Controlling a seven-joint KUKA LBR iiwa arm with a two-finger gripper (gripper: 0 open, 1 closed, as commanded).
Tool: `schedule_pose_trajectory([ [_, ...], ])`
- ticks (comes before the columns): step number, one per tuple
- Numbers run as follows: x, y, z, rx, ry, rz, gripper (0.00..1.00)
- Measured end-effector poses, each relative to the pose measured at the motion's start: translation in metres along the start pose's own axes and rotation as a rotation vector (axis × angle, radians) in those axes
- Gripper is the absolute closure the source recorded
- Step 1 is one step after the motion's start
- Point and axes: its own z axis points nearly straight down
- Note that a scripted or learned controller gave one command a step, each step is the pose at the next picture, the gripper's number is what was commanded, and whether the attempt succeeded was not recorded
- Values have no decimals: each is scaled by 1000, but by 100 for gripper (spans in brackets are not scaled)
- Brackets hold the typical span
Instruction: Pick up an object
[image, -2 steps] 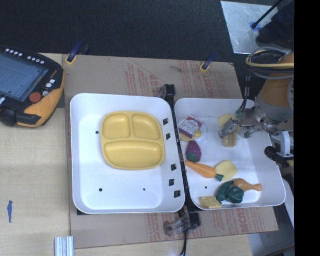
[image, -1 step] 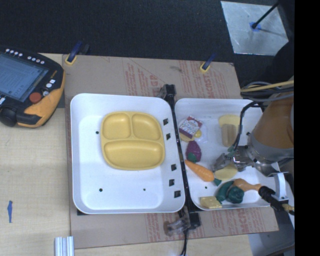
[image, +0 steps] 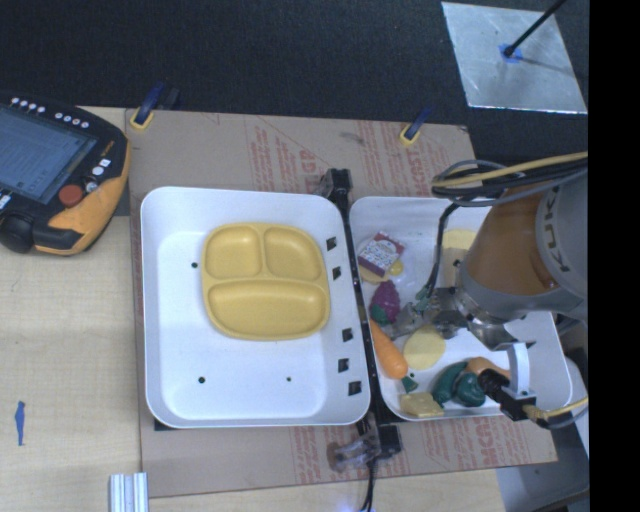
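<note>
Orange-banded and grey, the arm (image: 520, 250) hangs over the right bin (image: 560, 385); its claw (image: 440, 312) sits low among the toys, grip state impossible to tell. Just beside it lie a purple piece (image: 385, 298), yellow disc (image: 424, 349) and carrot (image: 388, 350). Left bin (image: 170, 390) holds a yellow divided plate (image: 266, 281).

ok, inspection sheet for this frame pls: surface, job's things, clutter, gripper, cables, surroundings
Surface: cardboard-covered bench bearing left bin and right bin, side by side.
Job's things: in the right bin, carrot, purple piece, red-and-white packet, yellow round piece, green item.
Clutter: yellow divided plate in the left bin.
Gripper: gripper low over the right bin; finger state unclear.
Cables: black and yellow cables along the arm.
Surroundings: teach pendant at left, dark floor.
</note>
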Motion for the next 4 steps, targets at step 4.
schedule_pose_trajectory([
  [4, -9, -4, 0, -5, -2, 0, 0],
])
